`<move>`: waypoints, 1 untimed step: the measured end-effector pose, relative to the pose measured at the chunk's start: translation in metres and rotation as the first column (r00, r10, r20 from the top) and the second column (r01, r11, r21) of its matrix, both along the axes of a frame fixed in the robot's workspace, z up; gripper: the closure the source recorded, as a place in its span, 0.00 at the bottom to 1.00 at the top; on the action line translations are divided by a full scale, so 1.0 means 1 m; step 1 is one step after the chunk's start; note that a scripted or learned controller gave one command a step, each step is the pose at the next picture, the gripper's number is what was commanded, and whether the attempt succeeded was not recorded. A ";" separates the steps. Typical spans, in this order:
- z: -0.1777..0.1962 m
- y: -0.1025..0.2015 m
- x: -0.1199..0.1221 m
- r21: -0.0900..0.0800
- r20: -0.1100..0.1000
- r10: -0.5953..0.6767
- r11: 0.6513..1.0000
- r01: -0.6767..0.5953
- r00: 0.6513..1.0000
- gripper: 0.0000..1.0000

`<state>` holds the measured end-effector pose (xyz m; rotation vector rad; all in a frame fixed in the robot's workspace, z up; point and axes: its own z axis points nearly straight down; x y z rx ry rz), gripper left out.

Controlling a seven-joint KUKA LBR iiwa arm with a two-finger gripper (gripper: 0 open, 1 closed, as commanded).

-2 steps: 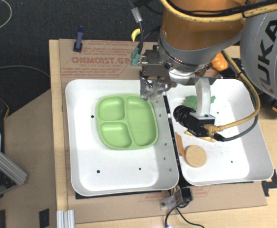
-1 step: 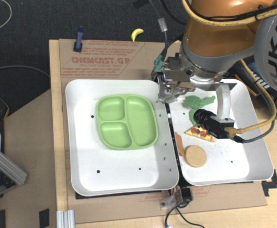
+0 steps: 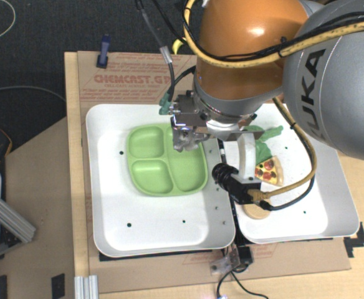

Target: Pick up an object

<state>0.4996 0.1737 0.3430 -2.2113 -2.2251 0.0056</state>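
Above the green tray [image 3: 166, 161], the gripper [image 3: 185, 136] is seen, its state untellable; the rim may be clipped.

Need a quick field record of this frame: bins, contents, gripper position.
left bin: white, shallow; holds a green plastic three-compartment tray
right bin: white, shallow; holds a toy pizza slice, a green item and a tan round item, both partly hidden
gripper: over the tray's upper right part, near the seam between the bins
grasp: cannot tell
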 end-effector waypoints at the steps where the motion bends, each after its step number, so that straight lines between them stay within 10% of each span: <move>1: -0.026 -0.118 -0.022 -0.004 -0.001 -0.019 1.000 0.019 1.000 1.00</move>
